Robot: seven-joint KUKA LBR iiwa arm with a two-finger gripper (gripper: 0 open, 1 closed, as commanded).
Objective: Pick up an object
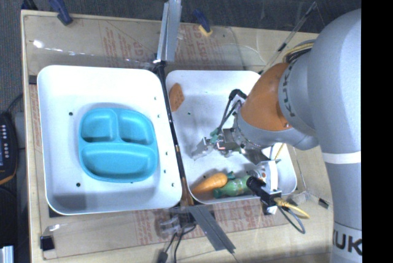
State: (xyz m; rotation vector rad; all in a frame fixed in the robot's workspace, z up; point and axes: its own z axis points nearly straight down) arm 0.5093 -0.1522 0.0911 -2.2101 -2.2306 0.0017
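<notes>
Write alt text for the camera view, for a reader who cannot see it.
A grey robot arm with an orange band reaches from the right into the right white bin, its gripper low over the bin floor. A carrot and a green toy lie at that bin's near edge, and a brown object at its left wall. The left white bin holds a blue divided plate.

Bare floor opens mid right bin [202,117]; carrot [209,182] and green toy [236,187] crowd its near wall.

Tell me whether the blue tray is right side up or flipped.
Right side up: the tray shows its three hollow compartments facing up in the left bin.
</notes>
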